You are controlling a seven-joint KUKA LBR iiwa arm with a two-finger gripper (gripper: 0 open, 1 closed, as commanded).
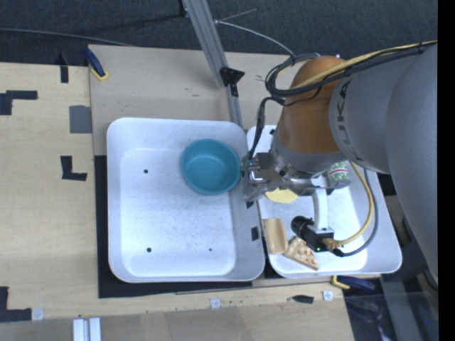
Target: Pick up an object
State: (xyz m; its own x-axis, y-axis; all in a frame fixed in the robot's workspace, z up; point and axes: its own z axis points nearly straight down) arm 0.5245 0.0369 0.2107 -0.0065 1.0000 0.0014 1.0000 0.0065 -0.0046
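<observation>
Bench: tan board with black tape marks, carrying two shallow white bins side by side.

Arm: grey, with its orange band above the wrist. It reaches in from the right and hangs over the near-left part of the right bin, covering much of it.

Left bin: the larger open expanse. It holds one item.

Right bin: mostly under the arm; its lower part shows several small items.

Blue bowl: round, upright, open side up, in the upper right part of the left bin, near the wall shared with the right bin.

Hand: low at the divide between the bins, just beside the bowl's right edge. You cannot tell its state from here, because the wrist hides it.

Small items, right bin: a green-and-white piece by the wrist, a yellow disc half under the wrist, a tan block and an orange-brown wedge touching it at the near edge.

Step in hand, as you may judge it: the reach-and-descend stage, with nothing visibly taken. The likeliest target is the blue bowl or the yellow disc.

Next move: you need the hand settled squarely over one object, clear of the bin wall, then a close and a straight lift.
</observation>
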